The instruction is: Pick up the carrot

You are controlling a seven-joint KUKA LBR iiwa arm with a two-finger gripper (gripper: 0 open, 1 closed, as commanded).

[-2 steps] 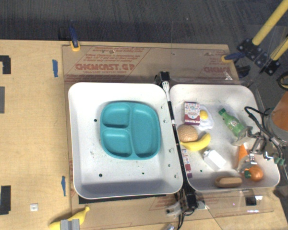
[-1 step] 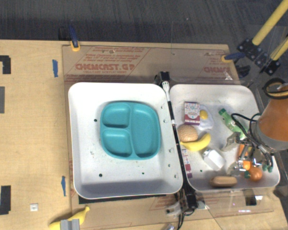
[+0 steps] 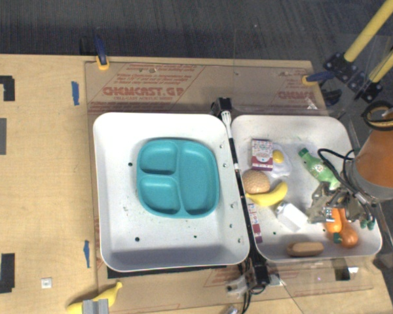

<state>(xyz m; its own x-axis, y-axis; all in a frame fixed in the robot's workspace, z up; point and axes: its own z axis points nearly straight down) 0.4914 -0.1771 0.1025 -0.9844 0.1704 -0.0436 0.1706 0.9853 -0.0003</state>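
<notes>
While the carrot [image 3: 341,228] lies near the right bin's [image 3: 295,127] front-right corner, long axis angled toward that corner, the gripper [image 3: 334,208] sits directly over its upper end, grip state unclear.

Divided plate [image 3: 178,177] in left bin [image 3: 111,195]; carrot [image 3: 341,228] under claw [image 3: 337,208] in right bin's [image 3: 334,131] right front corner
</notes>
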